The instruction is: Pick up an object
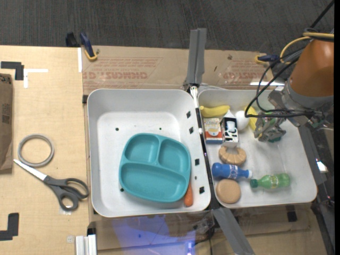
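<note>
My gripper (268, 130) hangs low over the back right part of the right bin (297, 158), below the orange band of the arm (314, 68). Something small and grey-green sits at its tip, and I cannot tell whether it is held. To its left lie a white ball (242, 120), a yellow banana (214, 111) and a small box (213, 130) with a black-and-white carton (230, 129) beside it. Nearer the front are a tan biscuit (232, 154), a blue bottle (230, 171), a green bottle (271, 181) and a round brown bun (229, 191).
The left bin (106, 116) holds a teal divided plate (155, 167) and an orange carrot (188, 196) by its front right corner. Scissors (56, 184) and a tape roll (35, 150) lie on the bench to the left. Cables (276, 89) trail beside the arm.
</note>
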